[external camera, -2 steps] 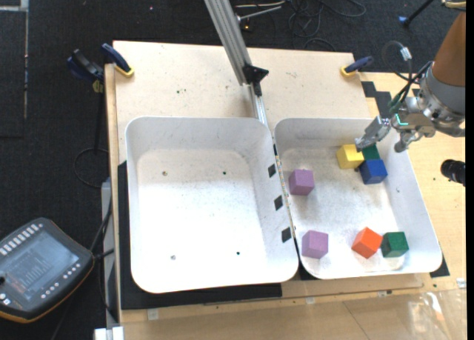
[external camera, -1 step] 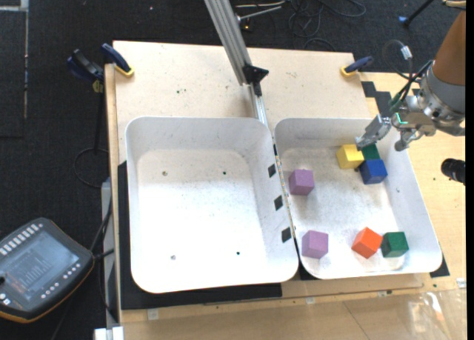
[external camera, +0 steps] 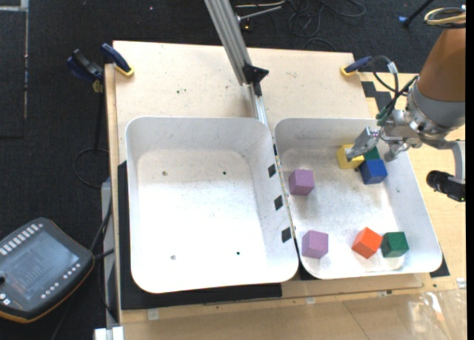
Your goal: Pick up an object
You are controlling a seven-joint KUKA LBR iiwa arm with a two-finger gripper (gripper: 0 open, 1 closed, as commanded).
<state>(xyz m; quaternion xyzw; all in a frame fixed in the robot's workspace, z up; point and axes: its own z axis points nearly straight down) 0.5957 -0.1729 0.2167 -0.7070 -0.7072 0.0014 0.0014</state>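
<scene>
arm point(external camera: 443, 72) comes in from the right, orange band above the grey wrist; gripper point(external camera: 370, 146) sits over the upper right part of the right bin point(external camera: 415, 205), right above a small cluster of blocks; can't tell how wide the fingers are, they blur into the blocks below, and nothing is visibly clamped between them.

cluster under the gripper: yellow block point(external camera: 346, 156) on the left, blue block point(external camera: 373, 171) just beside it to the lower right, a bit of green block point(external camera: 369, 155) between them, partly hidden by the gripper; all three touching or nearly so, resting on the bin floor as far as i can tell.

rest of the right bin: purple block point(external camera: 301, 181) near the left wall, well apart from the cluster; second purple block point(external camera: 315, 244) lower down near the front left; orange block point(external camera: 366, 243) and dark green block point(external camera: 395, 244) side by side near the front right corner, touching or almost.

left bin point(external camera: 148, 183) is beside it, the two rims meeting along the middle; black handheld controller point(external camera: 37, 268) lies off the bench at lower left.
</scene>
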